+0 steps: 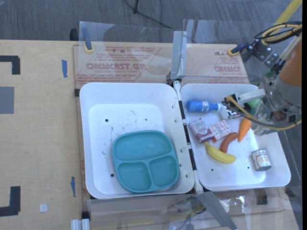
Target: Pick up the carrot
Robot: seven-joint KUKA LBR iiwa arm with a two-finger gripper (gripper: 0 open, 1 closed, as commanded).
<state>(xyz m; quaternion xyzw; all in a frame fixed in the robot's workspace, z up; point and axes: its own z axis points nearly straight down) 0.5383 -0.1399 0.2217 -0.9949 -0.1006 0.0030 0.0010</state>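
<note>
The carrot is a small orange piece lying upright in the right bin, close to its right wall. My gripper hangs just above and to the right of the carrot's top end, wrapped in cables. The gripper's tip is hidden among the cables and wrist parts, so whether it touches the carrot is unclear.
Left of the carrot lie a reddish sausage, a yellow banana, snack packets and a blue bottle. A small can stands at the front right. A teal divided plate lies in the left bin.
</note>
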